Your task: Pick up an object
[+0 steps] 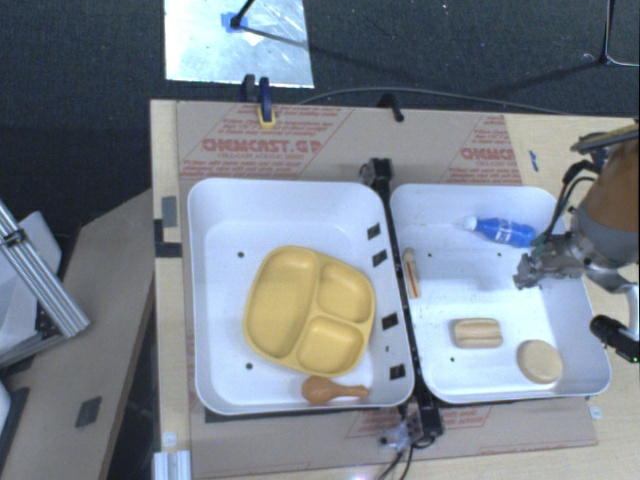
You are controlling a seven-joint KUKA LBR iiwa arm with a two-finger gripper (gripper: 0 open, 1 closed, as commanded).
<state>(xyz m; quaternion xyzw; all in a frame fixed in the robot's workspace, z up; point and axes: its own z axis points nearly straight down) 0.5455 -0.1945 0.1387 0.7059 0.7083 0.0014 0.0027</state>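
My fingers (528, 271) hang over the right edge of the right shallow white bin (500, 388), and I cannot tell whether they are apart or together; nothing shows between them. I judge this the approach step, with no object chosen yet. Nearest is the blue plastic bottle with a white cap (500, 230), just up and left. The tan oblong bun-shaped block (475, 332) and the round beige disc (540, 361) lie below. Next I need to line up over one and descend.

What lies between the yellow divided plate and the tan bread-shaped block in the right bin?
In the camera view, the bins' adjoining walls and an orange stick.
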